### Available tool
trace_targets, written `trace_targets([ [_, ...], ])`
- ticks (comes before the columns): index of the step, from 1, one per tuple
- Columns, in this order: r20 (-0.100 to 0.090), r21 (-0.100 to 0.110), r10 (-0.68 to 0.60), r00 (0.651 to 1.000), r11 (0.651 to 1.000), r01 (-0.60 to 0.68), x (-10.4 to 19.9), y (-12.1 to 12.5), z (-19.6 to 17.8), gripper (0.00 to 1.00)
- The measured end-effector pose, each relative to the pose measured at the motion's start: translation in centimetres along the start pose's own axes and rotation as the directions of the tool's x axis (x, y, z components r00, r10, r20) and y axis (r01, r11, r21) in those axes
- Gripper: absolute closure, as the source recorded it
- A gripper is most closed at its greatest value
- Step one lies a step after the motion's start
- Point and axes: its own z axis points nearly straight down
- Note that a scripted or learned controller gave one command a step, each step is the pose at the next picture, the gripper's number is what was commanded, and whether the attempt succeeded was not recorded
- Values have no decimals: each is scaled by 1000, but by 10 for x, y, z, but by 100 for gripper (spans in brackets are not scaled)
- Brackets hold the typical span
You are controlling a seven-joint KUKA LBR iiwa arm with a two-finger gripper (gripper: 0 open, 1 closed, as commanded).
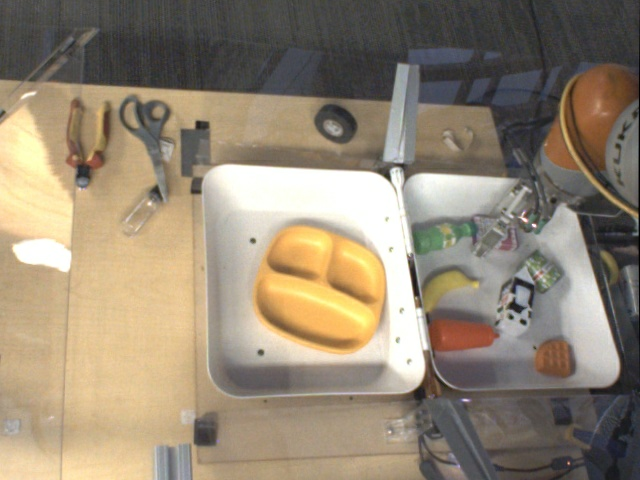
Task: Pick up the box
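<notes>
I see the gripper (497,230) low in the right bin (590,373), beside the green bottle (443,236); fingers slightly apart, gripping nothing. The box (516,306), cow-patterned, lies mid-bin near the banana (449,287).

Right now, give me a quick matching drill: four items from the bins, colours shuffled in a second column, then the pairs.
Items:
1. bottle
2. banana
3. carrot
4. big lumpy mould

Colours:
A. orange-red
B. yellow-orange
C. green
D. pale yellow

Pairs: 1-C, 2-D, 3-A, 4-B

The mould lies in the left bin; the other three lie in the right bin.
</notes>
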Motion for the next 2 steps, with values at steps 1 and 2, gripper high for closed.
trace_targets([
  [1,17,-11,-4,1000,1000,4,-2,6,-13,100],
  [2,10,-10,72,997,997,-72,54,59,-115,100],
])
